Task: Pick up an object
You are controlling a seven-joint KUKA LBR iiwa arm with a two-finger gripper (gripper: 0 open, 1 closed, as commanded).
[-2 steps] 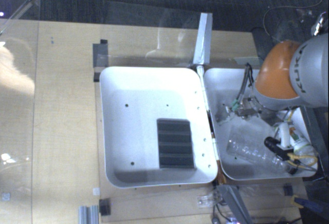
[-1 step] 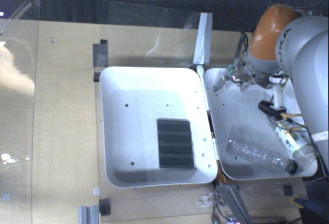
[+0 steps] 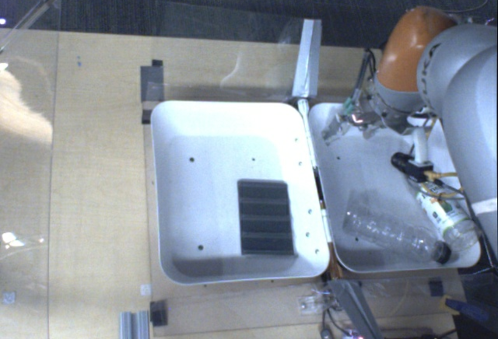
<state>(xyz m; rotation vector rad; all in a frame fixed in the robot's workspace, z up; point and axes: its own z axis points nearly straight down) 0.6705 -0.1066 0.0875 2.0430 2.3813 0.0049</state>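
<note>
The gripper (image 3: pixel 342 124) hangs over the upper left corner of the right bin (image 3: pixel 342 236); whether it is parted or closed, I cannot tell. Lower in that bin lies a clear ribbed plastic bottle (image 3: pixel 393 235), with a labelled bottle (image 3: pixel 443 213) just right of it. A black ridged rectangular block (image 3: pixel 264 217) lies flat in the left bin (image 3: pixel 194 135) on the pale wooden worktop (image 3: pixel 85 174).

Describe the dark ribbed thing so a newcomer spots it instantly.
Start at the left bin of the two white ones. Near its front right lies a black ribbed block, flat and rectangular. Unlike the clear plastic bottles in the right bin, it's opaque and lies alone.
</note>
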